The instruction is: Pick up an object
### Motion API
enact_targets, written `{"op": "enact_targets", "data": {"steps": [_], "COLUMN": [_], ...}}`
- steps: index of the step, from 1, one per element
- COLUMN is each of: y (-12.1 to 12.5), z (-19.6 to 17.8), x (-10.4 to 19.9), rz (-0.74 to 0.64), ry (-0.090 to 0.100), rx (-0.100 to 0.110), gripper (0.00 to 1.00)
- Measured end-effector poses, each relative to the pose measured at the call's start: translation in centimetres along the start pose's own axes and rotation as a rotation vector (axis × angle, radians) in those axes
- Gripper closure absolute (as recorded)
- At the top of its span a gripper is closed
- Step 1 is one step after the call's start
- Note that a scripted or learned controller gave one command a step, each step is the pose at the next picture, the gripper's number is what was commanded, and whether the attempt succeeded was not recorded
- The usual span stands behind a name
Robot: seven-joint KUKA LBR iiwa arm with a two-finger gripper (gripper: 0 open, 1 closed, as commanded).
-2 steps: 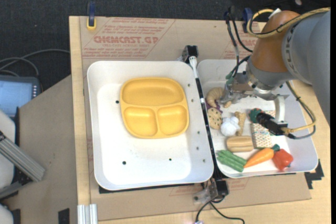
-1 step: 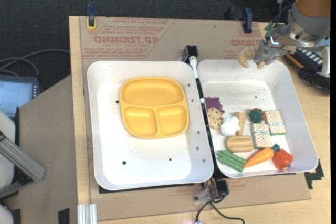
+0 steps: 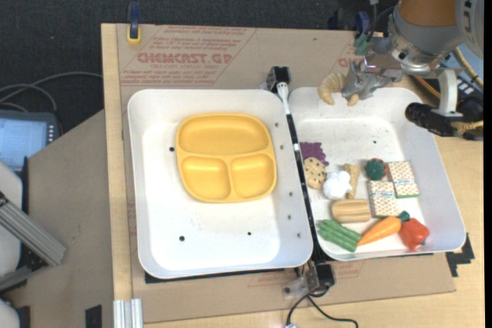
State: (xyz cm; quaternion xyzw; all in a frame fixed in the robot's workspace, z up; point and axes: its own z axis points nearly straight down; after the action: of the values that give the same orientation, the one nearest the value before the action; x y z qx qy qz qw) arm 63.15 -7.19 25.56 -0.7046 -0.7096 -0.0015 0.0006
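My gripper [image 3: 358, 91] hangs over the far rim of the right bin [image 3: 442, 173], near its back left corner. A tan croissant-shaped piece [image 3: 330, 87] lies just left of the gripper on that rim, close to it, and whether they touch is unclear. Toy food fills the near half of the right bin: purple grapes [image 3: 312, 152], a cookie [image 3: 313, 172], a white lump [image 3: 336, 185], a green-topped piece [image 3: 374, 169], two cracker packets [image 3: 402, 180], a bun [image 3: 350, 210], green beans [image 3: 338, 234], a carrot [image 3: 380, 230] and a red pepper [image 3: 413, 233].
The left bin [image 3: 154, 188] holds a yellow divided plate [image 3: 227, 156]. Both bins rest on a brown cardboard sheet [image 3: 184, 54]. The far half of the right bin's floor [image 3: 361, 130] is bare white.
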Motion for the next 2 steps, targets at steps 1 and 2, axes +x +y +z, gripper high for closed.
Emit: {"op": "enact_targets", "data": {"steps": [1, 2], "y": [-6.8, -6.1], "z": [5.8, 7.2], "x": [-7.2, -0.7], "rz": [0.016, 0.001], "ry": [-0.004, 0.001], "rx": [0.011, 0.005], "gripper": [1.0, 1.0]}}
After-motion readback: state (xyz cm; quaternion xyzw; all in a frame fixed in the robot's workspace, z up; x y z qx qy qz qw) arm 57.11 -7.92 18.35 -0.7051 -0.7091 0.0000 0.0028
